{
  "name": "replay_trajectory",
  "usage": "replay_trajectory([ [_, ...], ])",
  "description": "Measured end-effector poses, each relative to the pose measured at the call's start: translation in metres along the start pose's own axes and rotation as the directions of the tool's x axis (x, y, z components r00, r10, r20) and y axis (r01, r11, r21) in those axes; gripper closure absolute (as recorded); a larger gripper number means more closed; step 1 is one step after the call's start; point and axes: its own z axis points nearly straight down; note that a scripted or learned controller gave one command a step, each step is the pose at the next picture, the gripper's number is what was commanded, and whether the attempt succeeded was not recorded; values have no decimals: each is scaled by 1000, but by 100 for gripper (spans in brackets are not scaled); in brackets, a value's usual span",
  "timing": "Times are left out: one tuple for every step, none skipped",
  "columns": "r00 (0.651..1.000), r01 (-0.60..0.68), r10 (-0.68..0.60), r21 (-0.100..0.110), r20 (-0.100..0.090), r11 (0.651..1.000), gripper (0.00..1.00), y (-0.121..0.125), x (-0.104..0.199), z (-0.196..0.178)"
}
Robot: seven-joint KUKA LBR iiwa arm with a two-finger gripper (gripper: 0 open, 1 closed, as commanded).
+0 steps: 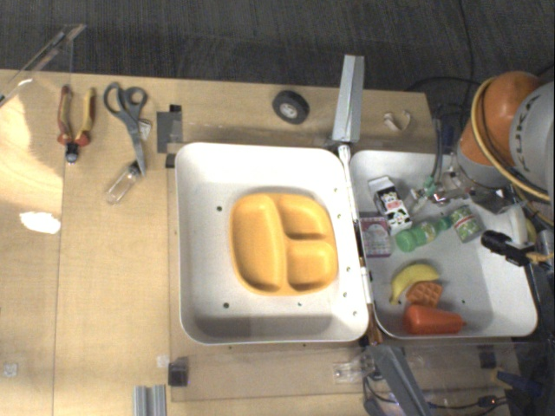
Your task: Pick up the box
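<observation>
Your box (390,204) lies in the right bin (512,319), near its top left corner, beside the green bottle (422,234). Nothing is picked yet. Next, bring the claw over the box; I cannot tell its state.

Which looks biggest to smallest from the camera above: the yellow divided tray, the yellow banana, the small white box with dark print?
1. Yellow divided tray, easily the biggest.
2. Yellow banana.
3. Small white box, though it and the banana look close.
</observation>
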Motion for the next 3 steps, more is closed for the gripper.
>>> replay_trajectory([
  [1000, -29, 29, -1, 4, 1000, 0, 1, 2, -2],
  [1000, -22, 22, -3, 6, 1000, 0, 2, 3, -2],
  [1000, -19, 19, -5, 5, 1000, 0, 3, 4, -3],
])
